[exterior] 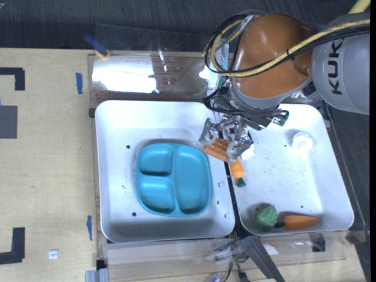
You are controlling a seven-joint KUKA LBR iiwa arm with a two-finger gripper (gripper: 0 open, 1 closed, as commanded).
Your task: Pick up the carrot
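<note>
My gripper (225,141) hangs over the wall between the two bins, at the upper left of the right bin (329,175). A ribbed orange piece (215,150) sits between its metal fingers (207,133), and they look shut on it. Just below, a short carrot-like orange piece with a green end (236,170) lies along the dividing wall; I cannot tell whether it is joined to the ribbed piece. A longer orange carrot (301,221) lies along the front wall of the right bin, far from the gripper.
A green lumpy object (265,215) rests against the long carrot's left end. A blue divided plate (174,178) lies in the left bin (111,157). A small white round thing (302,141) sits at the right bin's upper right. Cables loop around the wrist.
</note>
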